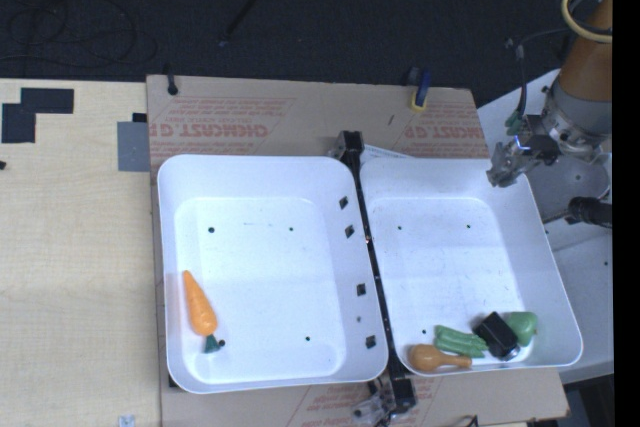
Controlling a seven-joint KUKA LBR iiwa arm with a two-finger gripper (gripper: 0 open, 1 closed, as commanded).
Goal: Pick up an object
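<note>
An orange toy carrot (198, 304) with a small green stem lies in the left bin (255, 175), near its front left corner. In the right bin (545, 245), along the front wall, sit an orange-yellow pear-shaped toy (437, 358), a green pod-like toy (459, 342), a black block (497, 334) and a green piece (522, 324), all bunched together. My gripper (503, 170) hangs over the right bin's far right corner, well away from those objects, under the orange wrist band (590, 50). Nothing shows between its fingertips.
Both bins rest on a cardboard sheet (300, 115) with red print. A blue-and-yellow clip (420, 90) stands at the sheet's back edge. A black divider clamp (350, 145) joins the bins. Cables lie on the dark floor behind.
</note>
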